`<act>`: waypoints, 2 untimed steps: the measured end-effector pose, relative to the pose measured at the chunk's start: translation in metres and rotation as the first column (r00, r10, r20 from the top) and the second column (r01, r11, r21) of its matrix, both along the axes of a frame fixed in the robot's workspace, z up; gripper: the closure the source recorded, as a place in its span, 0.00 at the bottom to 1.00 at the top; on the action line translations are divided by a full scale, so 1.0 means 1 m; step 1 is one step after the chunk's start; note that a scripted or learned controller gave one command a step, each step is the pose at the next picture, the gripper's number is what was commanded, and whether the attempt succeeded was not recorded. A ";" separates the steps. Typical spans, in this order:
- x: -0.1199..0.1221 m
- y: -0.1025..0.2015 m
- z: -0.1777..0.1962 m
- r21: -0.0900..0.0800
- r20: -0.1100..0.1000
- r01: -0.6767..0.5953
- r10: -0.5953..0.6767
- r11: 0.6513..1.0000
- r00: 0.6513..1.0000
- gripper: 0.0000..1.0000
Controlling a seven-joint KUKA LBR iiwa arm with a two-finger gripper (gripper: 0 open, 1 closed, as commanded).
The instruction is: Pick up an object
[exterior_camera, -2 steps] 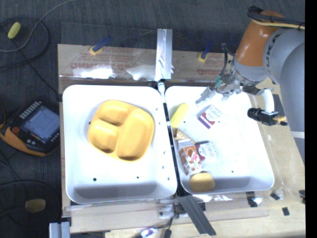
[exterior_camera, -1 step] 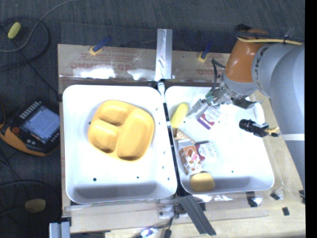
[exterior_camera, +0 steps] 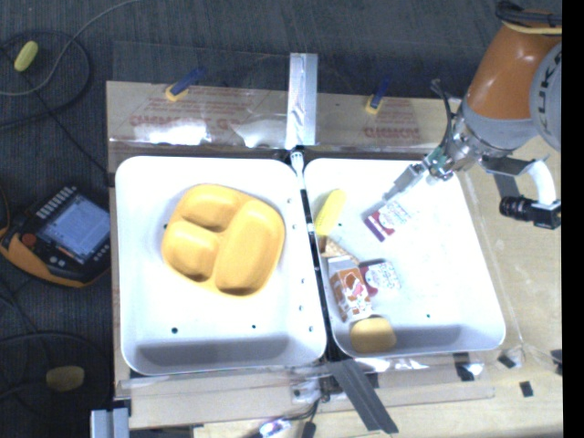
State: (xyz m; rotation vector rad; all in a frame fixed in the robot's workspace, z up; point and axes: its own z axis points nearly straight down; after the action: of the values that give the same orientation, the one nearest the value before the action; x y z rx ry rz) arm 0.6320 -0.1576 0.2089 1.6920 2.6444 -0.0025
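Over the right bin (exterior_camera: pixel 474 272), the gripper (exterior_camera: pixel 394 192) slants down just above a small purple-and-white packet (exterior_camera: pixel 387 219), probably lining up a grasp; nothing shows it holding anything. Other wrappers crowd the bin's left wall, so this packet lies freest.
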 end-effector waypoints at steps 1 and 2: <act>0.007 0.015 -0.105 -0.004 0.016 -0.075 0.075 0.997 0.997 0.00; -0.012 0.020 -0.110 -0.005 0.035 0.010 -0.010 1.000 0.999 0.00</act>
State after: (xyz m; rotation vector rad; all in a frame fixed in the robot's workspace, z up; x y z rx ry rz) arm 0.6197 -0.1378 0.0986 1.6873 2.6088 0.0200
